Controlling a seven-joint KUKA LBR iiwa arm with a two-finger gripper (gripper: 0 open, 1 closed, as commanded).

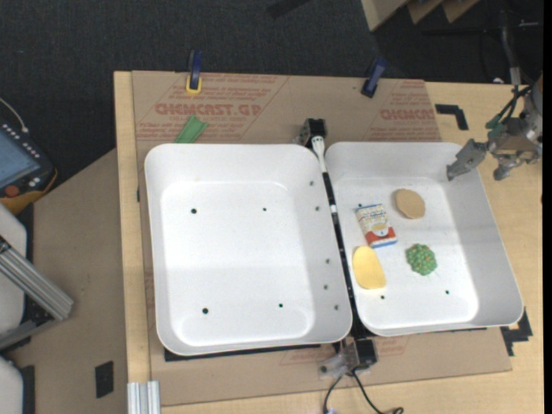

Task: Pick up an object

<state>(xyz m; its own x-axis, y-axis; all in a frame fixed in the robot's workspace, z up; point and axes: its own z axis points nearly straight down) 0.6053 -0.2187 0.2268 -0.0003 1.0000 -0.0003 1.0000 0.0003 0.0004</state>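
White plastic is carrying everything here: two shallow bins are sitting side by side on a cardboard-covered bench (259,102), and the four candidates are all lying in the right bin (483,257), while the left bin (233,240) is sitting just beside it. A tan round object (410,203) is resting toward the far middle of the right bin, a small red-and-white carton (376,225) is lying near the bin's left wall, a yellow object (369,268) is sitting just in front of the carton, and a green lumpy object (421,259) is lying near the centre, a little apart from the others. The gripper (483,155) is hanging at the right bin's far right corner, well apart from every item; its two fingers are spreading apart, released and gripping nothing. Judging from this, the pick is only beginning, and the approach is likely the weak point. The carton and the yellow object are lying almost touching, so a descent between them is risking a finger landing on one while nudging the other. The tan piece looks low and flat, so fingers closing over it could be skating across the top, and the carton's nearness to the left wall could be blocking a finger.
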